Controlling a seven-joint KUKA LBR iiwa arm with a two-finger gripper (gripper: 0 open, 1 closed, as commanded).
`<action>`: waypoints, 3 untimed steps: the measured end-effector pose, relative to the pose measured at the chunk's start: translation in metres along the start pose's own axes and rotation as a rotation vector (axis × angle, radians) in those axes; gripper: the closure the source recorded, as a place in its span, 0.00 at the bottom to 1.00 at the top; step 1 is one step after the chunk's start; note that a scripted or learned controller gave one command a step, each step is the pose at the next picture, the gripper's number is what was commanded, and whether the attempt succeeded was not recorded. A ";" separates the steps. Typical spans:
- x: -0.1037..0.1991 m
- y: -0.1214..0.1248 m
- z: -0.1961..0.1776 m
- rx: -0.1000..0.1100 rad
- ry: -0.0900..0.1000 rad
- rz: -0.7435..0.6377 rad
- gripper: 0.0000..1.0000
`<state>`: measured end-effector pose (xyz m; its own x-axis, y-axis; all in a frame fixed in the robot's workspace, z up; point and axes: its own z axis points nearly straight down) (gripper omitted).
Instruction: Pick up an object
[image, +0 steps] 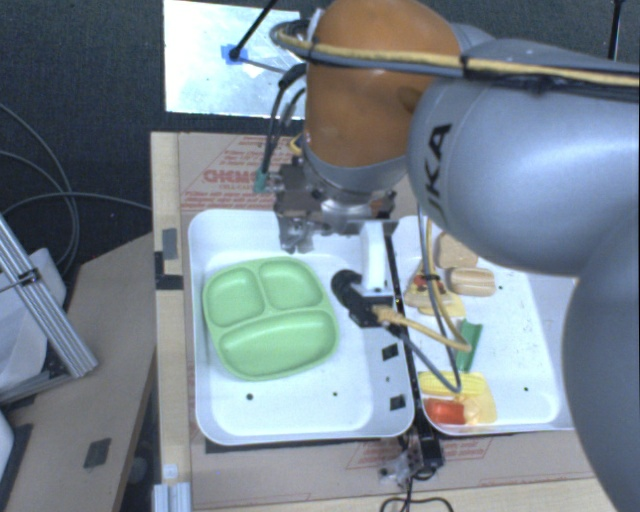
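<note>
Gripper (293, 240) of grey arm (520, 150) hangs over far edge of left bin (300, 412), just above far rim of green divided plate (268, 318); released or clenched: cannot tell. Plate lies flat, left of centre, its left rim near bin's left wall. Bare white floor runs along near edge & right side, giving open room. Right bin (530, 385) sits just beside left bin. It holds tan item (468, 282) toward far side, green piece (471, 340) mid, yellow item (462, 385) & orange-red item (447, 411) in near-left corner. Its right half is open. Pale brown surface (120, 340) extends left of bins.
</note>
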<state>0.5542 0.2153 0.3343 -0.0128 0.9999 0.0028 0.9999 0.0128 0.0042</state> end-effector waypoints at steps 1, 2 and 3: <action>0.021 -0.072 0.082 0.013 -0.004 0.006 1.00; -0.026 -0.019 0.014 -0.005 -0.002 0.017 1.00; -0.018 -0.012 0.114 0.012 -0.005 0.013 1.00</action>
